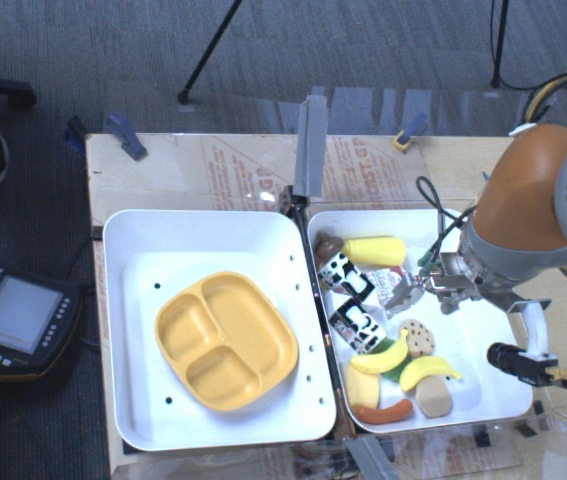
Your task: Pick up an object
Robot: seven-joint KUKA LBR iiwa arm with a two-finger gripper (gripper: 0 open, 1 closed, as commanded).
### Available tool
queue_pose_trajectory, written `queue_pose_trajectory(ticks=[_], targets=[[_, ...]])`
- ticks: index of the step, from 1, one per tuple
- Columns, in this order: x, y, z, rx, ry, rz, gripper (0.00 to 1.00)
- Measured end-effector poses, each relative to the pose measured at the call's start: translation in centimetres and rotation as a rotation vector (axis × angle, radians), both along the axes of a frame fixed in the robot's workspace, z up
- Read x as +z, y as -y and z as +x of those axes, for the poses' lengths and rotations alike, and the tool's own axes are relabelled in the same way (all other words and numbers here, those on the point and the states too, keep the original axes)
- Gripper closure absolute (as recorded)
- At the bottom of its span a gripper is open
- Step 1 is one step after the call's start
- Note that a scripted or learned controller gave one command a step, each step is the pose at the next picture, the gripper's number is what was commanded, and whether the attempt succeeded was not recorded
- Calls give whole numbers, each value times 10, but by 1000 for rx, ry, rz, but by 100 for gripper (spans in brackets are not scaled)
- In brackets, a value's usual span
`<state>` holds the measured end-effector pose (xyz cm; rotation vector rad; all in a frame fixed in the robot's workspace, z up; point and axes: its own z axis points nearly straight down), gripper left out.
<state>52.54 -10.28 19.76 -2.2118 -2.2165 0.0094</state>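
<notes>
From the overhead camera I see the arm (528, 203) entering at the frame's right, with the gripper (425, 286) low over the right bin (508, 393). I cannot tell whether it is spread or pinching (the wrist blocks it).

The right bin holds the pickable clutter: a yellow cylinder (373, 251) at its upper middle, a black-and-white patterned piece (351, 298) along its left side, and a silvery crumpled item (395, 286) just beside the gripper. Lower down are a cookie (419, 337), two bananas (403, 361) and a red sausage (387, 411).

The left bin (133, 268) holds a yellow divided plate (225, 340) at centre.
</notes>
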Motion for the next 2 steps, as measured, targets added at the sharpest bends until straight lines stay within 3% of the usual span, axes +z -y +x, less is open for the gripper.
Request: queue_pose_trajectory(ticks=[1, 2], targets=[[-82, -19, 57, -96, 16, -2, 0], [-106, -16, 121, -3, 14, -3, 0]])
